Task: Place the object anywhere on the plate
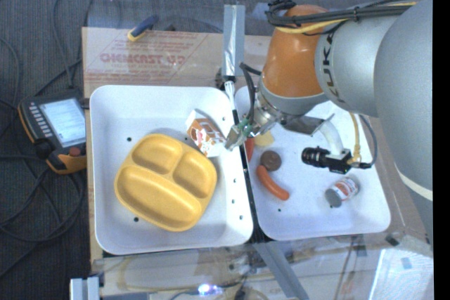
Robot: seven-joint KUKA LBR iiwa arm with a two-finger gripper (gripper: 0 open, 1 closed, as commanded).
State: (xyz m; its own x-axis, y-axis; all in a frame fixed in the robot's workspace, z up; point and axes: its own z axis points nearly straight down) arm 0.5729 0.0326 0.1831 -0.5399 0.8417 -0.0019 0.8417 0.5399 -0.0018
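Note:
A yellow plate point(166, 181) with three compartments lies in the left bin point(112, 109). Just past its upper right corner sits a small white, brown and orange packet point(204, 133), tilted, off the plate. My gripper point(235, 136) hangs over the divide between the two bins, its tip right beside the packet's right edge. Whether it touches or holds the packet cannot be told from this view. The orange-banded wrist hides the back of the right bin.
The right bin point(365, 218) holds a brown round disc point(270, 160), an orange sausage point(273, 183), a small can point(342, 190) on its side, and a small orange piece point(249, 148) by the divide. A tablet point(56, 121) lies left of the bins.

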